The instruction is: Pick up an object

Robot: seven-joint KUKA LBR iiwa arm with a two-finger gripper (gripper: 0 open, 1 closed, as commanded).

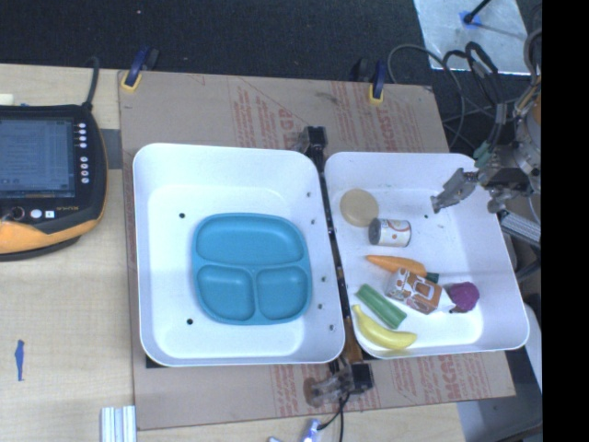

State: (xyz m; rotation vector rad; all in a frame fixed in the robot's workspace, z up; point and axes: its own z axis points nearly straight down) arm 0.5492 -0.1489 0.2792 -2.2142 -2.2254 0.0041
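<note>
- Grey gripper (453,194) hangs over the right bin (479,247), near its upper right corner. I cannot tell if its fingers are spread or pressed together, and no object is seen between them.
- Left of the fingers lie a beige round disc (359,206) and a small can (391,233).
- Below the fingers lie a carrot (396,264), a printed packet (416,290), a purple piece (463,296), a green stick (381,306) and a banana (383,334).
- Far left of the fingers, a blue divided tray (250,267) rests in the left bin (166,210).

Wooden bench (55,339): cardboard sheet (276,113) at centre, two white bins (152,247) side by side on it; teach pendant (46,178) at 9 o'clock.
</note>
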